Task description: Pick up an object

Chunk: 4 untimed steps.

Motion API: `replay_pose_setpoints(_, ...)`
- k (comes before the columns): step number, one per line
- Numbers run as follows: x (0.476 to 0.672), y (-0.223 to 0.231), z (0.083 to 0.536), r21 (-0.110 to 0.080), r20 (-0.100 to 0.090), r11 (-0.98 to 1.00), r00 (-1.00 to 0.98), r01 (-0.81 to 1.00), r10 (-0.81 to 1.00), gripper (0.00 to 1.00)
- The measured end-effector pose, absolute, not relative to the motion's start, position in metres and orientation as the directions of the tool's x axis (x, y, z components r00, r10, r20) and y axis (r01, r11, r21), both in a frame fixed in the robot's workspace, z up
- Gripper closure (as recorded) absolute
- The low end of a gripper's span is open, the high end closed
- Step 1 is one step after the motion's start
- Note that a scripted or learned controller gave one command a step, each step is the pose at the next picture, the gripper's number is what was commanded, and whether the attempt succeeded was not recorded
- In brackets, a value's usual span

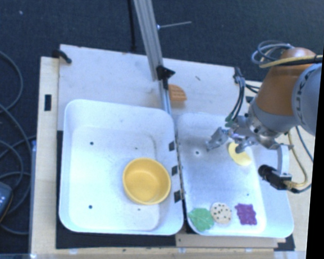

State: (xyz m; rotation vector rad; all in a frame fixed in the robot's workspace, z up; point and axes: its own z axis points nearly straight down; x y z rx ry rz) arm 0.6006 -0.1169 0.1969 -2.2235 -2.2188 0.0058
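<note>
Dark carpet with loose cables surrounds the wooden bench [110, 73]. Left bin [95, 120] holds a yellow bowl [146, 180]. Right bin [214, 176] has a green piece [201, 218], a spotted cookie [220, 212] and a purple piece [246, 213] along its near edge. Gripper [229, 139] hangs over the right bin's far end, fingers apart, gripping nothing, with a yellow round object [241, 155] just beside it.

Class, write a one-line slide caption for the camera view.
Gripper above the right bin near a yellow piece; yellow bowl in the left bin.
</note>
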Motion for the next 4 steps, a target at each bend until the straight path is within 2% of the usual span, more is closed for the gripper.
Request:
replay_pose_setpoints(1, 0.608, -0.118, 0.15, -0.003, -0.002, -0.004, 0.004, 1.0, 1.0, 0.0)
replay_pose_setpoints(2, 0.61, -0.119, 0.164, 0.004, -0.001, -0.009, 0.009, 1.0, 1.0, 1.0)
replay_pose_setpoints(3, 0.617, -0.112, 0.215, 0.007, -0.001, 0.003, -0.003, 1.0, 1.0, 1.0)
replay_pose_setpoints(4, 0.618, -0.113, 0.226, 0.003, 0.0, 0.004, -0.004, 1.0, 1.0, 1.0)
